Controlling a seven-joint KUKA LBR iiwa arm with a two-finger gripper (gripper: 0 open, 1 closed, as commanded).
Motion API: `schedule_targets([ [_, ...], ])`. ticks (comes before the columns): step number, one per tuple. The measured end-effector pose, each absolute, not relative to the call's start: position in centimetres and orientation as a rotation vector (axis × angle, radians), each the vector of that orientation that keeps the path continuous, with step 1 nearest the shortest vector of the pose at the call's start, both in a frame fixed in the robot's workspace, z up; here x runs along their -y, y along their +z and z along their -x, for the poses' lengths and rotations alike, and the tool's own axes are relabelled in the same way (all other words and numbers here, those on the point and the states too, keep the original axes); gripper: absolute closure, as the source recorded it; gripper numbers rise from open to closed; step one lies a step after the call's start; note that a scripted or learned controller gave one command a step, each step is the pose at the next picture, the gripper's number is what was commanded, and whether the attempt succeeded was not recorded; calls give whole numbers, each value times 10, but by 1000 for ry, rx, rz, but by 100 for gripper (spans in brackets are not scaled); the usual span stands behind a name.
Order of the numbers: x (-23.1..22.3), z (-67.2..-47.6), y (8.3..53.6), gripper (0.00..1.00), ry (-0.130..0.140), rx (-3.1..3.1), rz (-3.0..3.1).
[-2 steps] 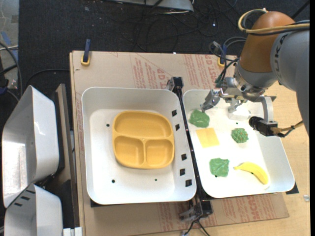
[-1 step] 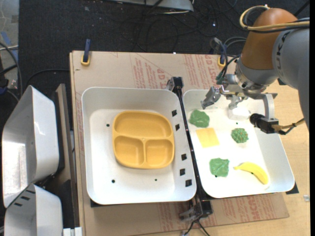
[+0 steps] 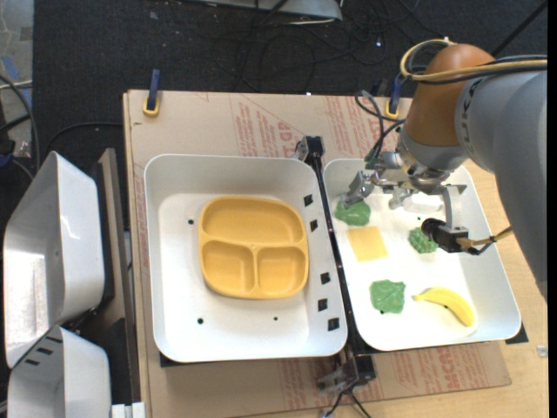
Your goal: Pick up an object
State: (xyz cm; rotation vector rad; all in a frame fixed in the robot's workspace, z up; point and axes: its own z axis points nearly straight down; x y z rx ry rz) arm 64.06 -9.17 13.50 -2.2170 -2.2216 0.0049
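Arm: the grey KUKA arm with the orange band (image 3: 444, 94) is reaching in from the right of the camera view and hanging over the far end of the right shallow white bin (image 3: 498, 299).
Gripper: the two-finger gripper (image 3: 383, 190) is hovering low over the bin's far left corner; whether it is spread or pressed together I cannot tell, since the wrist is hiding much of it, and nothing is visibly pinched in it.
Nearest object: a green crumpled leafy piece (image 3: 354, 212) is lying just beside the gripper, toward the near left, close to the wall between the bins.
Other objects in the right bin: a flat pale yellow square slice (image 3: 369, 244) is lying just nearer than that leaf; a second green leafy piece (image 3: 423, 240) is sitting near a black part of the tool; a third green leafy piece (image 3: 387, 295) and a yellow plastic banana (image 3: 447, 305) are lying toward the near edge, the banana's long axis running across the bin at a slant.
Left bin: the left white bin (image 3: 174, 259) is holding a yellow compartment tray (image 3: 254, 246), well apart from the gripper.
Tabletop: both bins are resting on a brown cardboard-covered tabletop (image 3: 226, 120).
Judgement: the task looks not yet done; the first leaf is likely the target, calling for a short shift toward the near left and down.
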Motion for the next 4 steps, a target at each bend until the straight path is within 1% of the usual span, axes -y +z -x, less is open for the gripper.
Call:
schedule_targets([
  [1,91,-641,91,0,2,2221,2221],
  [2,91,-641,103,100,-1,2222,2224],
  [3,100,-640,151,100,-2,2221,2225],
  [4,101,-648,196,100,-4,2227,2221],
])
